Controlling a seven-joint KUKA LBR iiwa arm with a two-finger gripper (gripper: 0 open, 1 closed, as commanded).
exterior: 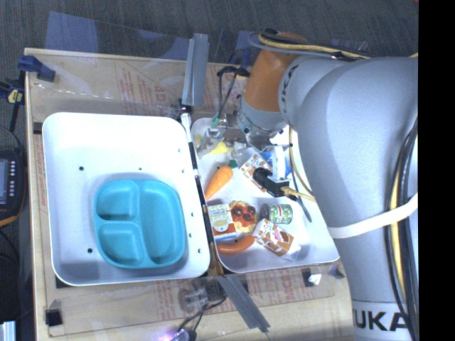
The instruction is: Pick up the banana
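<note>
A bit of yellow banana (217, 147) shows at the far left corner of the right bin (313, 251), mostly hidden under the arm's wrist. My gripper (223, 132) is down in that corner, right over the banana. The grey arm with its orange band (264, 84) comes in from the right and covers the far part of the bin.
An orange carrot (219, 180) lies just in front of the banana. Nearer the front lie a green can (281, 213), small printed packets (274, 238), a carton (220, 217) and a sausage (234, 246). The left bin (71, 141) holds a blue divided tray (140, 222).
</note>
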